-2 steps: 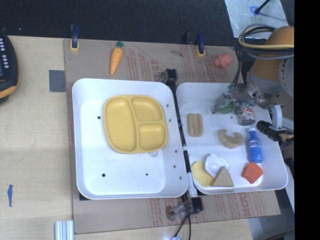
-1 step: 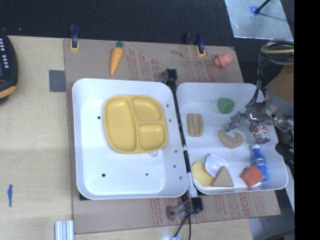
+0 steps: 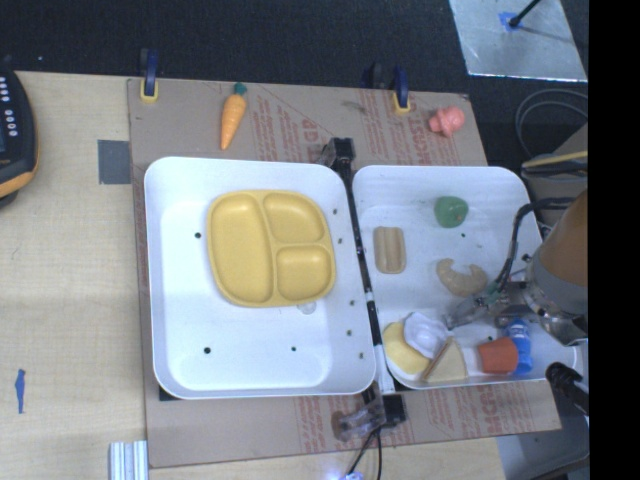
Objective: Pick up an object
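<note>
My gripper (image 3: 478, 308) hangs low over the right bin (image 3: 400, 183), reaching in from the right with the arm's orange band (image 3: 565, 253) behind it. Just above it lies a tan curved piece (image 3: 460, 276). Below and right of it are a red cup (image 3: 495, 356) and a blue item (image 3: 520, 348). To its lower left sit a white crumpled object (image 3: 425, 333), a yellow round piece (image 3: 398, 351) and a pale wedge (image 3: 450, 363). A green ball (image 3: 451, 210) and a tan block (image 3: 388, 249) lie farther up the bin.
The left bin (image 3: 180, 318) holds a yellow divided plate (image 3: 270, 246). On the cardboard behind the bins lie a toy carrot (image 3: 232, 116) and a pink object (image 3: 447, 120). Cables (image 3: 520, 233) trail by the arm at the right bin's edge.
</note>
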Action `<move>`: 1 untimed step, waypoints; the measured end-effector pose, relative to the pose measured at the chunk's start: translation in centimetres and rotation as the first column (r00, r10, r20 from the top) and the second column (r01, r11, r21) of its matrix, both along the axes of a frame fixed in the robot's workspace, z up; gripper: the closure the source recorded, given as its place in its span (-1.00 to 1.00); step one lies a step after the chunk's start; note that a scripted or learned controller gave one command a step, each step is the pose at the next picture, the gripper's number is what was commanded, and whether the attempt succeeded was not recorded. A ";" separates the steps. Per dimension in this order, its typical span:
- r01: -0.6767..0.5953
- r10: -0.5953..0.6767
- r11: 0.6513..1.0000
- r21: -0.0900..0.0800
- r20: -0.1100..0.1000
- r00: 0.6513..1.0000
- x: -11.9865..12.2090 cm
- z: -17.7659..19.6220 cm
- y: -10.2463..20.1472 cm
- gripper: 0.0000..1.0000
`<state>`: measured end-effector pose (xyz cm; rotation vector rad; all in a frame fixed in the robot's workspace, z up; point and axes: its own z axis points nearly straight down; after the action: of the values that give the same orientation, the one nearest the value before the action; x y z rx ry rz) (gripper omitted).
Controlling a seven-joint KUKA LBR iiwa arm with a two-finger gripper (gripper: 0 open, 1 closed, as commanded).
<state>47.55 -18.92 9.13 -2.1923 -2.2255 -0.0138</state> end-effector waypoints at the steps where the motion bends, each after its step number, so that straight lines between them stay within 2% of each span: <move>1: 0.001 -0.001 1.000 -0.018 0.010 1.000 7.8 0.1 6.3 -1.00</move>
<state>55.33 -12.58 9.22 -2.2067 -2.2386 -0.0043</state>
